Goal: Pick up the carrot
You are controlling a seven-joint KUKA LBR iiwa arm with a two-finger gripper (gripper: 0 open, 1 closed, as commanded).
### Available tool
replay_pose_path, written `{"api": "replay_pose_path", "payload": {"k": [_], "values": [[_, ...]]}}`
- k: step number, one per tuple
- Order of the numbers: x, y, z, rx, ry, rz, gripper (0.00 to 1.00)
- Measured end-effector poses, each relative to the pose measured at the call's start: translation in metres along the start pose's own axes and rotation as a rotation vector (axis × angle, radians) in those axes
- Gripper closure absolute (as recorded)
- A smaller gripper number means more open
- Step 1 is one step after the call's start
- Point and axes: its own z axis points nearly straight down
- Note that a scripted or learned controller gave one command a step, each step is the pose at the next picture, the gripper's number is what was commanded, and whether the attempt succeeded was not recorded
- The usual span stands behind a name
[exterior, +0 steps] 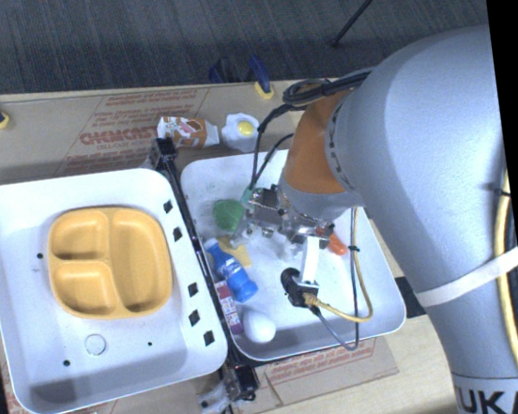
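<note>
On the far left, the left shallow white plastic bin [9, 282] carries a yellow divided plastic plate [110, 261] with three compartments and little else. Past the black hinged strip between the two bins, the right shallow white plastic bin [382, 313] holds the clutter: a small blue plastic bottle [232, 271] lies along its left wall, a rounded green toy vegetable [229, 213] sits just above the bottle, and a white egg-shaped object [259, 326] rests near the bin's lower left corner. The metal gripper [265, 215] is down inside this bin, just right of the green vegetable and above the bottle, and its wrist hides the working end, so I cannot tell whether it stands wide or narrow. Further right, a small orange tapered piece, which I take to be the toy carrot [337, 246], shows in the middle of the right bin beside the wrist hardware, largely covered by the grey arm with the orange band [314, 161]. It sits to the right of the gripper rather than plainly within it, so nothing shows it grasped. By my reading the task is in its early part: the arm is lowered into the correct bin and close to the carrot, but the grasp and the lift clear of the bin are not yet done.
</note>
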Motion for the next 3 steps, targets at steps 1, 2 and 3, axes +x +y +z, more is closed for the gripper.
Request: {"api": "replay_pose_path", "payload": {"k": [1,2,3], "values": [[0.04,0.033,-0.156,-0.003,0.002,0.18,0.0],[0.041,0.032,-0.165,0.003,0.0,0.17,1.0],[-0.012,0.042,-0.205,-0.003,0.001,0.308,1.0]]}}
